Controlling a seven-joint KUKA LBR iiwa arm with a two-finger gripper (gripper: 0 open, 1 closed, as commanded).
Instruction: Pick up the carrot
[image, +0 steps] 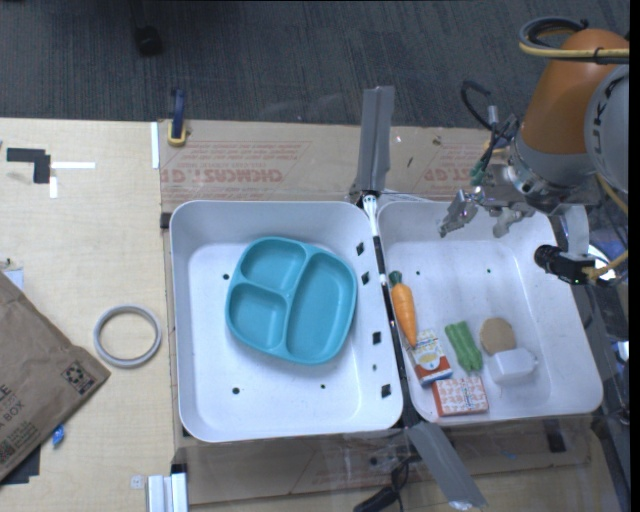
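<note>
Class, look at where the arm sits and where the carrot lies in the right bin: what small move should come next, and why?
Probably swing the gripper toward the near-left, over the orange carrot with a green top. The gripper hangs at the far edge of the right white bin, apart from the carrot, which lies along the bin's left wall with nothing on it.

Bench (80, 250) bears two white bins (200, 400), tape ring (127, 334), cardboard (35, 380)
</note>
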